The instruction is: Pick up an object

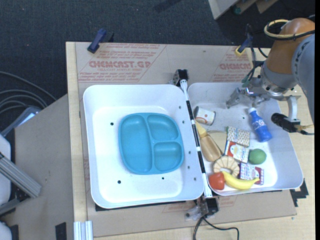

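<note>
My gripper (245,99) hangs over the back of the right bin (292,159), its grey fingers spread apart with nothing between them. Just to its right and nearer the front lies a blue bottle (259,125). A white cup (205,116) lies on its side to the gripper's left. Toward the front of the bin sit a snack box (238,144), a green ball (257,156), a banana (239,182), a red tomato (216,181), a bread roll (210,146) and a small red-and-white packet (248,173).
The left bin (100,109) holds a blue divided plate (151,143). A black clamp (181,76) sits at the back where the two bins meet. The grey arm with its orange band (295,31) comes in from the upper right.
</note>
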Robot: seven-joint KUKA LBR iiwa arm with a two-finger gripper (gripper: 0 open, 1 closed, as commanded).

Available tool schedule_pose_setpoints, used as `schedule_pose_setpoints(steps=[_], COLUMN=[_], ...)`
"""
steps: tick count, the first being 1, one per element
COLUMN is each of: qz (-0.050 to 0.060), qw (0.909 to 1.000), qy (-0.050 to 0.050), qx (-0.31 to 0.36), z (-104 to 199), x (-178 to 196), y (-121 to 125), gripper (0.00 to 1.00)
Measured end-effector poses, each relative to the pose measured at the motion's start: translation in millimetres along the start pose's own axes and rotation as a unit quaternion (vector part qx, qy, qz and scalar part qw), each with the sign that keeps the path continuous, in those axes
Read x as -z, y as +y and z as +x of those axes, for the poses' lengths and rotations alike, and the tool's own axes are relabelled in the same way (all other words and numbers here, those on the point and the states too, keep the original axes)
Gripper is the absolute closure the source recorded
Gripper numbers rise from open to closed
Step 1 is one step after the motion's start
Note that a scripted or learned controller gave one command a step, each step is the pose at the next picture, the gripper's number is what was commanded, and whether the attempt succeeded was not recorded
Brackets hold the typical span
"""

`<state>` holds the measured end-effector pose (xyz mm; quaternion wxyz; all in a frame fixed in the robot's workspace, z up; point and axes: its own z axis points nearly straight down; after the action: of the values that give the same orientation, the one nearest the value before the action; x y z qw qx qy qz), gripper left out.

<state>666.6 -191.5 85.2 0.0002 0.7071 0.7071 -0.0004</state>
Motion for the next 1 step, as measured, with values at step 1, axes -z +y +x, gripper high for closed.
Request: schedule_pose_setpoints(steps=[1], qz=[-0.001], qw=[1.0], qy=[0.0], qx=[0.0], z=[-9.0], x=[-0.1], y=[0.0], gripper=[0.0])
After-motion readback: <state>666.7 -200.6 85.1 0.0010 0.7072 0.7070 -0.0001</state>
